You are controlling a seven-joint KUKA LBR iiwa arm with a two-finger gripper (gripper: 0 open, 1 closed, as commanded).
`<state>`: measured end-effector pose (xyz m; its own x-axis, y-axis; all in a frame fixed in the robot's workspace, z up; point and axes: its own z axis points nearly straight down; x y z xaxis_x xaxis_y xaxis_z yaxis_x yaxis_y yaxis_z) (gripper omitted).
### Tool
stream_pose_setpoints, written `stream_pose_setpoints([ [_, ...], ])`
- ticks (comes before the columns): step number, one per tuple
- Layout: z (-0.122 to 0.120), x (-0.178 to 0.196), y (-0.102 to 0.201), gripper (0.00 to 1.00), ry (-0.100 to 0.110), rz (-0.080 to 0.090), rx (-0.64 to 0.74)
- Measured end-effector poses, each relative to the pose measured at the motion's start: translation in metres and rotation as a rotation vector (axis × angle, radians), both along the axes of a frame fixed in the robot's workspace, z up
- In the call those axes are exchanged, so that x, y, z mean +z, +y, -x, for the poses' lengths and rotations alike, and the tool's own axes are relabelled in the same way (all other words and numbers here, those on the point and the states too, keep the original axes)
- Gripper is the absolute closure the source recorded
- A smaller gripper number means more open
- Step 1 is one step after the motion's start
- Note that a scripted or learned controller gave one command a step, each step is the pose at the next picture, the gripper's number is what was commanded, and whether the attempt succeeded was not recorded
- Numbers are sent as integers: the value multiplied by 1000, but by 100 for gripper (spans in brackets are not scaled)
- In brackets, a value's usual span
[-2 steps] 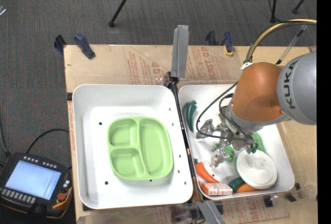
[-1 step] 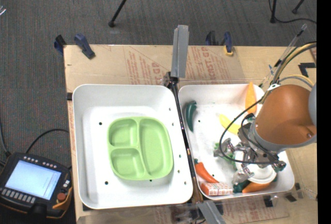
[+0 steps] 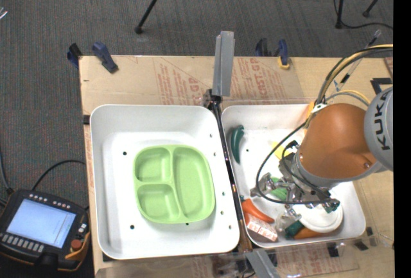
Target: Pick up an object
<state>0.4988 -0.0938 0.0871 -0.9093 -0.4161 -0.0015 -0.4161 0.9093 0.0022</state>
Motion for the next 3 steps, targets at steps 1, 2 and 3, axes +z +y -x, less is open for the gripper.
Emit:
stream_pose_setpoints([
  [1,-24,0,9,0,0,1,78],
  [2,2,0,12,0,2,0,103],
  [3,10,-1,14,0,3,0,232],
])
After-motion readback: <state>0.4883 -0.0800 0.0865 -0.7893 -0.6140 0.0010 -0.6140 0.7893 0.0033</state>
